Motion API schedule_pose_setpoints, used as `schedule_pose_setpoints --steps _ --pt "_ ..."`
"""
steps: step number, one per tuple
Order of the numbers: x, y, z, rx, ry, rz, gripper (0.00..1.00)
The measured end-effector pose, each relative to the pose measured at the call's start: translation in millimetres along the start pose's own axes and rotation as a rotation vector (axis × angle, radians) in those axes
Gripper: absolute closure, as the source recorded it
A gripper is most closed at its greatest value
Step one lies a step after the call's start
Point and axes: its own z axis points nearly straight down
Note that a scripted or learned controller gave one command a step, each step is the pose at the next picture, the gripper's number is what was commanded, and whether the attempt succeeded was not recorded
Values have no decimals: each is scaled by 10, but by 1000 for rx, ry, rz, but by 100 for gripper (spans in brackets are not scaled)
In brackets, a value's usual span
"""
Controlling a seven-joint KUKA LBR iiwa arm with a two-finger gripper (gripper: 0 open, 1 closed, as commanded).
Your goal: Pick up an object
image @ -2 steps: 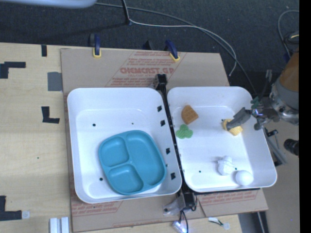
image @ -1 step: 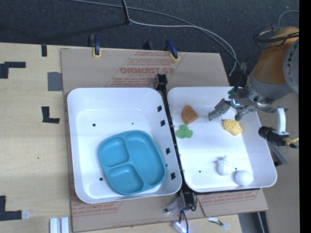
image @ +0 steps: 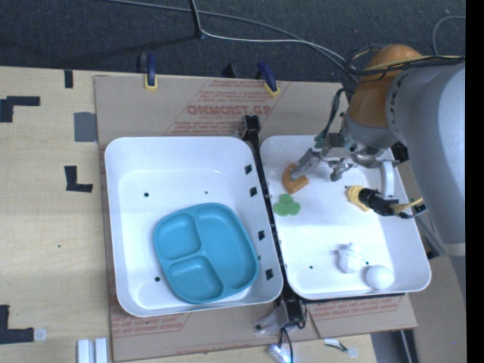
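Now the pincer (image: 316, 166) reaches low into the right bin (image: 393, 237), fingers apart beside the orange piece (image: 294, 178) — next, straddle and close.

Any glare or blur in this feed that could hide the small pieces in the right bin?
Camera view: lighting is even and soft, shadows faint; the right bin is bright, so the white ball and white figure barely stand out; the orange piece by the claw and the green piece read clearly; overall slightly soft focus.
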Motion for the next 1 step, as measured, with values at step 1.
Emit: schedule_pose_setpoints --steps 1 --pt "18 160 171 -12 -2 3 0"
